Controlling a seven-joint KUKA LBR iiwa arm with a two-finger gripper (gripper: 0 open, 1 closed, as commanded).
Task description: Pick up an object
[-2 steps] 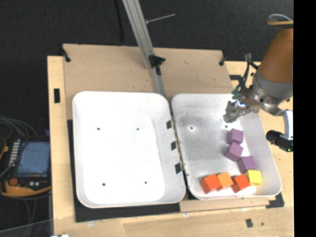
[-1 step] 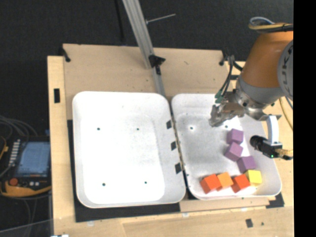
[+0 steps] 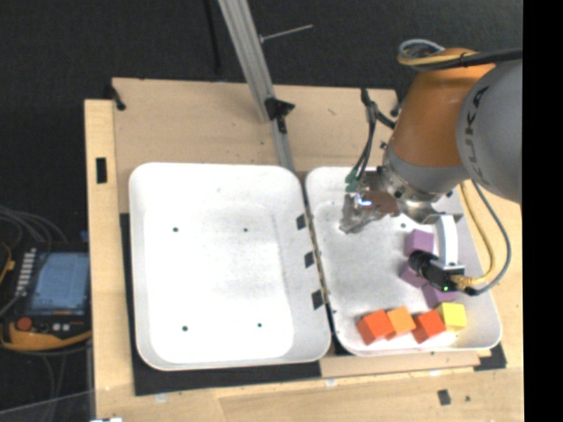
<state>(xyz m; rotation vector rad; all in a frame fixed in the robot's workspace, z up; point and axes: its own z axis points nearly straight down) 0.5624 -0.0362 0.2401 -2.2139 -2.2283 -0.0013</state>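
From my remote station, the view runs from the near edge of the table (image 3: 264,394) upward: along the near wall of the right bin (image 3: 352,262) sits a row of blocks, a red-orange block (image 3: 376,325), an orange block (image 3: 401,320), a red block (image 3: 429,324) and a yellow block (image 3: 454,314), side by side and touching or nearly so, their line running left to right along the bin's near wall. Just beyond them, toward the right wall, lie purple blocks (image 3: 422,240), partly covered by a black fitting with a cable. Farther still, the pincer (image 3: 354,215) hangs over the far-left part of the same bin, above bare white floor, and nothing can be seen between its fingers; whether they are spread or pressed together I cannot tell at this size. The relation that matters: every block lies nearer the camera and to the right of the pincer, well apart from it, the purple ones closest. I judge no grasp has been made yet, and the next move calls for travel toward the near-right corner. The left bin (image 3: 220,262) lies beside it, and the grey and orange arm (image 3: 440,139) reaches in at the far right.
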